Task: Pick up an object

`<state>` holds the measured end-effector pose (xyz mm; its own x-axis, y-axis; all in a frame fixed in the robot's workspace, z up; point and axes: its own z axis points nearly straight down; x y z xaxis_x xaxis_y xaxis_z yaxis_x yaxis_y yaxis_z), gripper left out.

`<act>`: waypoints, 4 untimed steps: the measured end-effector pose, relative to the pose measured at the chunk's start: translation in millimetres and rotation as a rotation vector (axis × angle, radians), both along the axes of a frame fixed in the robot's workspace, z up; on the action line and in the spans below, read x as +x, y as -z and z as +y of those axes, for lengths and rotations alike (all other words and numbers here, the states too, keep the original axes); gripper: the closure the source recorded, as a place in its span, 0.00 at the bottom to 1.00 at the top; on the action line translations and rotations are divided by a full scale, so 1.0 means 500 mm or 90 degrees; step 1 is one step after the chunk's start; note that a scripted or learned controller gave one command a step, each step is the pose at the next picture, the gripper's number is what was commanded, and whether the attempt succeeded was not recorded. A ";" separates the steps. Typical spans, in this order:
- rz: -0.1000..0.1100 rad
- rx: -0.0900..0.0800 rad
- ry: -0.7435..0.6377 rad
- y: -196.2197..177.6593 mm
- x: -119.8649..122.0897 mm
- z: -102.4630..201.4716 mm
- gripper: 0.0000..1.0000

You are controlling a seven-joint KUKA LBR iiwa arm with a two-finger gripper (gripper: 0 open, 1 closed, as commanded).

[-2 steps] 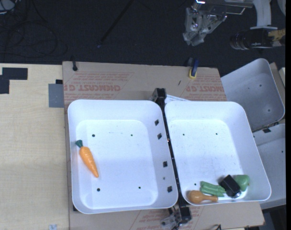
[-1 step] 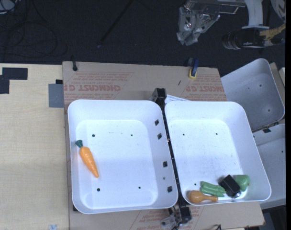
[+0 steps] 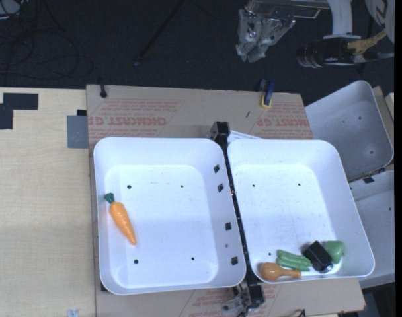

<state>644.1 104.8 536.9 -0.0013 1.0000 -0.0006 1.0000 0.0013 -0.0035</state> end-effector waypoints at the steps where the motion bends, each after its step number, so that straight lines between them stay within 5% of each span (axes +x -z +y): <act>1: 0.000 0.000 0.000 0.000 0.000 0.028 1.00; 4: 0.000 0.000 0.000 0.000 0.000 0.123 1.00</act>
<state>644.2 166.4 536.9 -0.0008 1.0000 -0.0005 1.0000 0.0008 -0.0037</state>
